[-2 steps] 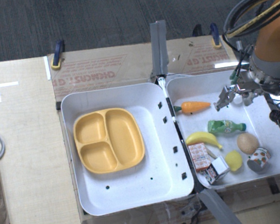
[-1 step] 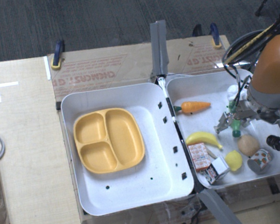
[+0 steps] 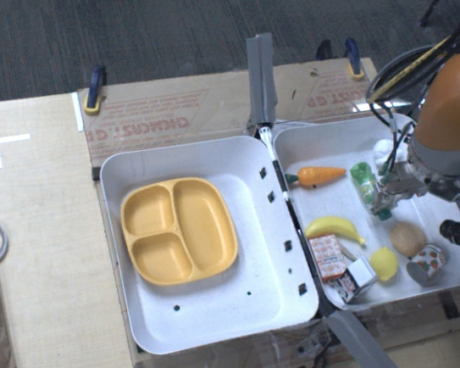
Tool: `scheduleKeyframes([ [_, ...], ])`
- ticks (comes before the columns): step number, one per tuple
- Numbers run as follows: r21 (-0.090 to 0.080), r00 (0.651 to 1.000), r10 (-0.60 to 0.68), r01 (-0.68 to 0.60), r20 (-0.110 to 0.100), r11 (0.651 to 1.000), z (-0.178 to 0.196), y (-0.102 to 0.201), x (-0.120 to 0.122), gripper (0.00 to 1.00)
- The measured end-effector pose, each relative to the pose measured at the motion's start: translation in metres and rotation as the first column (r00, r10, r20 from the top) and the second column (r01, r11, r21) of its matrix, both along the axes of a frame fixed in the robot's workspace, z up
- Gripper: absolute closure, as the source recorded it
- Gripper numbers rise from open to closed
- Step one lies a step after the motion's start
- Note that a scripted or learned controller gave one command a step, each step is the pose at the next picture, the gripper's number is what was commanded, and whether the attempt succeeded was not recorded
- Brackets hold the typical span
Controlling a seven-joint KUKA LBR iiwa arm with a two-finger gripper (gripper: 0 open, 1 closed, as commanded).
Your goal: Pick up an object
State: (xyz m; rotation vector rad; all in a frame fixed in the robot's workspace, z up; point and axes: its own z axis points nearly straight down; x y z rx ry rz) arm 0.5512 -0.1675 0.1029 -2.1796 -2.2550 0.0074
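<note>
Near the front of the right white bin [image 3: 450, 281], a patterned cup [image 3: 426, 264], yellow lemon [image 3: 384, 264], brown potato-like lump [image 3: 408, 239] and curved yellow banana [image 3: 333, 229] crowd together. Farther back, the claw [image 3: 382, 209] sits against a green translucent bottle [image 3: 364, 182]; whether it is apart or clamped, I cannot tell. A glancing contact could tip the bottle away toward the orange carrot [image 3: 320, 175].

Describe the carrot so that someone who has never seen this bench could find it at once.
Look at the right-hand white bin, beside the one that holds the yellow divided plate. Near its far left part, above the banana, lies the carrot, pointing right. It is the only orange, tapered thing there, with a dark green stub at its left end.
</note>
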Motion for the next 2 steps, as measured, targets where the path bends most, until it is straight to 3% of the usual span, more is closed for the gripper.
scheduleKeyframes([
  [1, -0.002, 1.0, 0.012, -0.012, 0.002, 1.0, 0.155, 0.065, 0.021, 1.0],
  [2, -0.001, 0.991, 0.137, -0.137, 0.001, 0.991, 0.085, 0.112, 0.016, 1.0],
])
